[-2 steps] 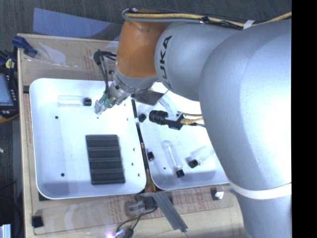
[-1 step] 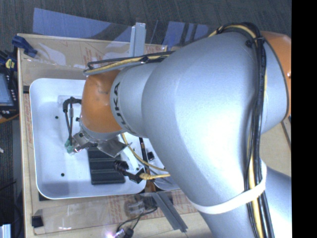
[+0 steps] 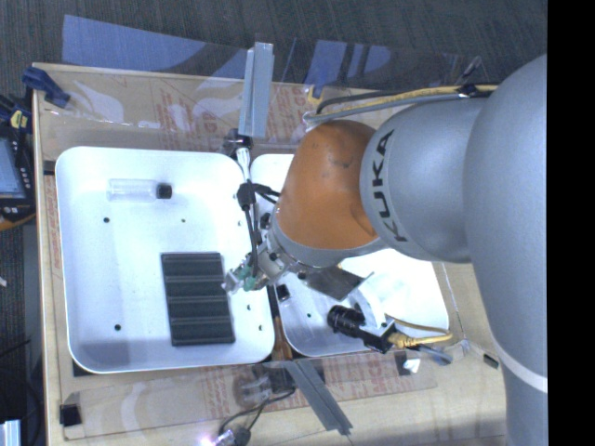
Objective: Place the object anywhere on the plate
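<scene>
The clear tube point(image 3: 139, 190) is seen lying in the left bin point(image 3: 84, 249), behind the ribbed black plate point(image 3: 196, 297); the gripper's point(image 3: 246, 277) jaw state cannot be told.

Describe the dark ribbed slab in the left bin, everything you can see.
The dark ribbed slab is a flat rectangular piece, near black, looking like rubber or plastic, divided by crosswise grooves into roughly four bands. It lies flat on the floor of the left bin, in the lower right part, long side running up and down the view, slightly skewed. Nothing rests on it. The gripper is just off its upper right corner; contact cannot be judged.
</scene>
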